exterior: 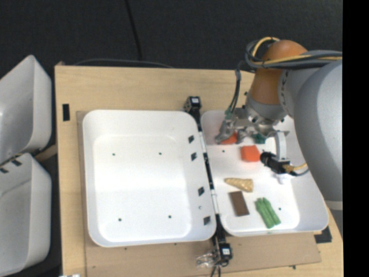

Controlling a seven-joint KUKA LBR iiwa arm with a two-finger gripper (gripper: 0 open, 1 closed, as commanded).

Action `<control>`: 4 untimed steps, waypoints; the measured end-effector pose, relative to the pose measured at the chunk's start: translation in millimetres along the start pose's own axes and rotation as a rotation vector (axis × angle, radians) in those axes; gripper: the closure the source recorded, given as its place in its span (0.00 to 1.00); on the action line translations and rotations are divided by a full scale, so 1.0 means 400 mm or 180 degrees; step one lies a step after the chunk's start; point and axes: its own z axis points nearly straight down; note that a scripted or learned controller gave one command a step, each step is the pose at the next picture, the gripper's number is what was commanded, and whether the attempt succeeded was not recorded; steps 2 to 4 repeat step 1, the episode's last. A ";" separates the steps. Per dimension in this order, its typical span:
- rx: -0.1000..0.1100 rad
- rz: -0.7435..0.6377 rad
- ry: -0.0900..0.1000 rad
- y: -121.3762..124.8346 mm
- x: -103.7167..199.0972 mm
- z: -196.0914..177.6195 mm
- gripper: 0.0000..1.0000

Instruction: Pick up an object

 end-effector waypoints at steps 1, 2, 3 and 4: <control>-0.0035 -0.0003 0.0014 0.093 0.138 -0.240 1.00; -0.0035 -0.0003 0.0014 0.093 0.138 -0.240 1.00; -0.0035 -0.0003 0.0014 0.093 0.138 -0.240 1.00; -0.0035 -0.0003 0.0014 0.093 0.138 -0.240 1.00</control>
